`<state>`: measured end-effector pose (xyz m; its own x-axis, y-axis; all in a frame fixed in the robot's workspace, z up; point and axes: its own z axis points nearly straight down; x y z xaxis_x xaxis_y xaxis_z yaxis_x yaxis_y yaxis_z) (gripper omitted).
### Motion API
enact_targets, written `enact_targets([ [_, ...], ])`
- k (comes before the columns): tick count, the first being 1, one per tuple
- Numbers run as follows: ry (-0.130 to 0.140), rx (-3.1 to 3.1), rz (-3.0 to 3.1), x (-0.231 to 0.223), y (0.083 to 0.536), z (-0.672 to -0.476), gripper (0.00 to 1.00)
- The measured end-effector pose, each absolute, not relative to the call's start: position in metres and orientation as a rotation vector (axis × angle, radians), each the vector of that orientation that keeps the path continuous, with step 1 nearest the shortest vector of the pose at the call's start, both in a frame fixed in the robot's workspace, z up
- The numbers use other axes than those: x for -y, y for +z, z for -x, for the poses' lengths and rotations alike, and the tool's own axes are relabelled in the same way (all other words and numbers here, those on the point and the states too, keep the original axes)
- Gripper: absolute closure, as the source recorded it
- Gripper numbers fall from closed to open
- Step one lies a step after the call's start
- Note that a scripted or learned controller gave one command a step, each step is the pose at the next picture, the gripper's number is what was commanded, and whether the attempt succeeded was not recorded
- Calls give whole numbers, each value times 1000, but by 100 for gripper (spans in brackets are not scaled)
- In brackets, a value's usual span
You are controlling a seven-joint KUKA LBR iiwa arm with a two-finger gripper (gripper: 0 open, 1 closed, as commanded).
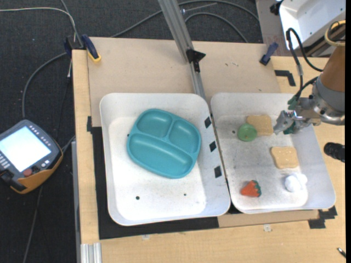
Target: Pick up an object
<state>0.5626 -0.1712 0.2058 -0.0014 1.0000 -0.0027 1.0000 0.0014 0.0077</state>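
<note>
From above, my gripper [286,123] hangs over the right bin [323,171], just beside a tan block [260,124], with a green ball [247,132], another tan block [284,157], a red piece [250,189] and a white piece [293,183] nearby. A teal plate [164,142] lies in the left bin [159,207]. I hold nothing that I can see; my arm is cut off at the right edge.

We saw open floor at the right bin's [329,193] centre. Toys ringed it; a teal plate [163,142] filled the left bin [118,201].
</note>
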Motion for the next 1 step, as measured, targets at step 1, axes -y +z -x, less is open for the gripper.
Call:
enact_targets([
  [1,3,-2221,-2217,171,229,-564,100],
])
